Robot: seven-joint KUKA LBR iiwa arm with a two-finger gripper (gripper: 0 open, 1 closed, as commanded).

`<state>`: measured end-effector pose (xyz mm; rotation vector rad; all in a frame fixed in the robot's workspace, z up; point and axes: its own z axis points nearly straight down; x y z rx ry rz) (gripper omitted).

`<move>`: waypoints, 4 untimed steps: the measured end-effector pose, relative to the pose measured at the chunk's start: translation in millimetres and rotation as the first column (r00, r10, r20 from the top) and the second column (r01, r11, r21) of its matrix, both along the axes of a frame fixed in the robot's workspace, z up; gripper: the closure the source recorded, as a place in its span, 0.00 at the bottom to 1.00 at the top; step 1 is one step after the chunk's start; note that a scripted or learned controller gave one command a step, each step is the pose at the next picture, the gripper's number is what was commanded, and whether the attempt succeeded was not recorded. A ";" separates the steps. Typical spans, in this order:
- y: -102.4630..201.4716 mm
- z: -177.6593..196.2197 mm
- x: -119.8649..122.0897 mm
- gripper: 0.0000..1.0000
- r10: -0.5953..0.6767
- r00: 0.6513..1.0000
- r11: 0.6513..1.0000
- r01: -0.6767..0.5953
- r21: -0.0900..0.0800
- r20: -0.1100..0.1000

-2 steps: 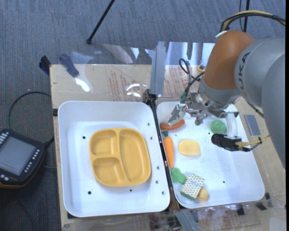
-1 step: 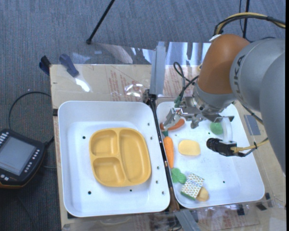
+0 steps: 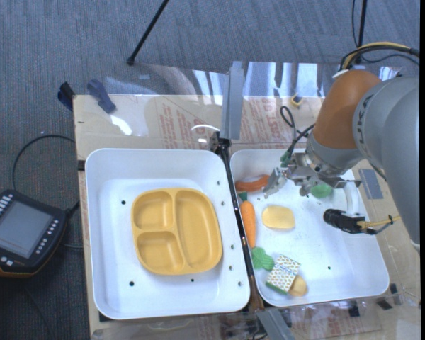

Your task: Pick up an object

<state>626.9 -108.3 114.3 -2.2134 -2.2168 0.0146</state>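
Patterned box (image 3: 283, 273) half hiding yellow piece (image 3: 298, 287), bottom of right bin (image 3: 354, 278)

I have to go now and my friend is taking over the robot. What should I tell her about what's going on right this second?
Gripper: low over the back of the right bin, near the orange-red sausage-shaped toy; whether the jaws are open or shut is unclear.
Right bin: carrot along the left wall, pale yellow disc mid-bin, green piece and patterned block near the front.
Left bin: yellow divided plate.
Done: nothing visibly lifted.
Left: grasp one object and raise it.
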 end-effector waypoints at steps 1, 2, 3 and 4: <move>26.6 -26.8 9.8 0.00 0.024 1.000 1.000 -0.024 0.002 0.005; 26.6 -16.3 10.1 1.00 0.024 1.000 1.000 -0.024 0.003 0.004; 26.2 -28.3 -1.3 1.00 0.020 1.000 1.000 -0.020 0.001 0.007; 26.0 -27.6 -0.9 0.00 0.019 1.000 1.000 -0.019 0.001 0.009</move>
